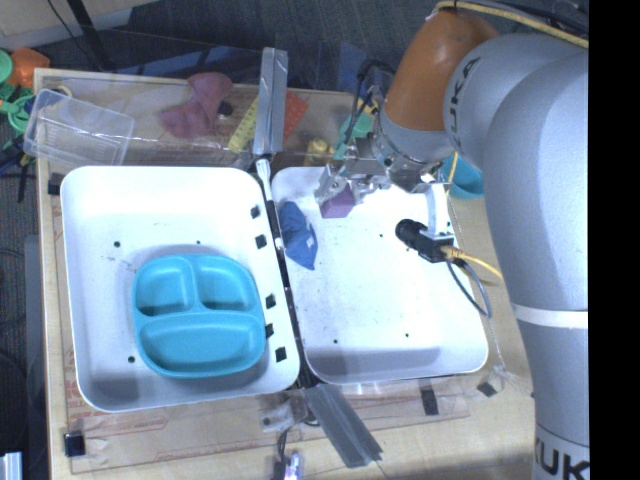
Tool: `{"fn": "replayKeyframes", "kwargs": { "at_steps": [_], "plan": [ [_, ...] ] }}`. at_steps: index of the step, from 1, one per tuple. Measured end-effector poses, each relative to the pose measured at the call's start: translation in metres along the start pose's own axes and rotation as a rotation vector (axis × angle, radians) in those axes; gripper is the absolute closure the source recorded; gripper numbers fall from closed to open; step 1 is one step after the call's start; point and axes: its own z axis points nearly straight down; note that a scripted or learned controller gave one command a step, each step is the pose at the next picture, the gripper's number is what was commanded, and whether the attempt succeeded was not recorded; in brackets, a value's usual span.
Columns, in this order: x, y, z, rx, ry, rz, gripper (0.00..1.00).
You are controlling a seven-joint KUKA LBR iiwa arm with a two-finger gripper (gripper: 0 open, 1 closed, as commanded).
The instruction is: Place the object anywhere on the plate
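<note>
The gripper (345, 190) pinches a purple object (337, 204) – small, likely light and soft – so hold it mid-body toward the plate (199, 315).

You have two bins side by side on the table (500, 363). The plate (198, 315) lies in the left bin (90, 268), well left of the fingers (345, 190). In the right bin (400, 308), a cloth (298, 233) lies just left of the fingers, against the inner wall.
</note>
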Motion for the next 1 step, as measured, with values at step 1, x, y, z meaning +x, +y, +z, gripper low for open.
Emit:
{"fn": "replayKeyframes", "kwargs": {
  "at_steps": [1],
  "plan": [
    [0.0834, -0.0356, -0.0177, 0.001, 0.001, -0.127, 1.00]
  ]
}}
